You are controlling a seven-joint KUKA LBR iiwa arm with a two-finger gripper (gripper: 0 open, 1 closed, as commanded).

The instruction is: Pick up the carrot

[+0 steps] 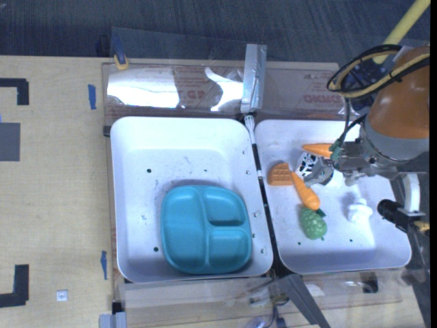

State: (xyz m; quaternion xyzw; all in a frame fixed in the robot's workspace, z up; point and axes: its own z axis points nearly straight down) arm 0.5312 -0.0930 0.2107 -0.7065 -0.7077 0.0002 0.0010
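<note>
The carrot (pixel 306 192) lies in the right bin (pixel 382 248), slanting from upper left to lower right, thin end up. My gripper (pixel 316 169) hangs just right of the carrot's upper end, close to it or touching it. Nothing can be seen lifted off the bin floor. A second, smaller orange pointed piece (pixel 317 150) lies just above the gripper.
A tan ridged piece (pixel 278 174) sits left of the carrot's top. A green knobbly item (pixel 314 224) lies at the carrot's lower end. A small white object (pixel 358 211) rests further right. The left bin (pixel 130 183) holds a teal divided plate (pixel 205 229).
</note>
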